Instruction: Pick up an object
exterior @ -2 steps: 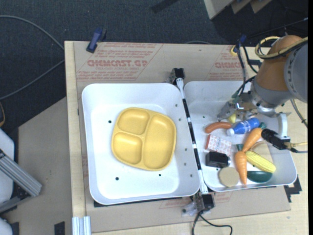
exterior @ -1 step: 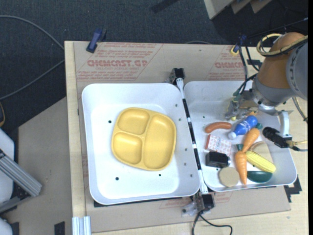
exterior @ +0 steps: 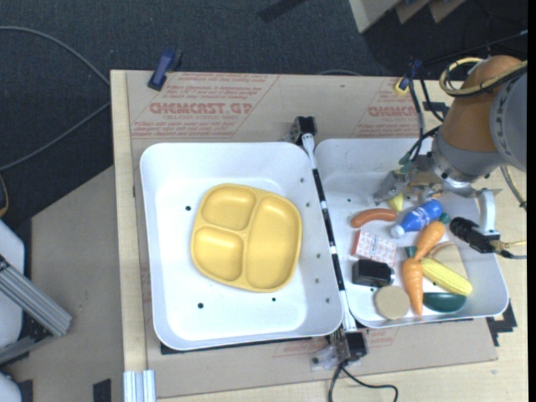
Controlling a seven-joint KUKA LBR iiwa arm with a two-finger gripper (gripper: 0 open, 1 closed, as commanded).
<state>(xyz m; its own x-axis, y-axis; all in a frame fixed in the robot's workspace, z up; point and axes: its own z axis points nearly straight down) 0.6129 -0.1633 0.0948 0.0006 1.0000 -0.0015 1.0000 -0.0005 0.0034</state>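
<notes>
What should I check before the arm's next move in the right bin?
1. Tool down inside the right shallow white bin, over its upper part: ok.
2. Something seen held by the tool: cannot tell, the wrist hides it.
3. Nearest targets, the blue plastic bottle and the reddish sausage-shaped toy, lie just below the tool: ok.
4. Room around targets: not ok, the two orange toy carrots, the yellow toy corn cob and the bottle crowd together.
5. Yellow divided plate lies in the left bin, away from the arm: ok.

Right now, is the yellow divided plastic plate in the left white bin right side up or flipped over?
Right side up: the yellow divided plastic plate shows its three hollow compartments facing the camera, lying flat in the left white bin.
</notes>
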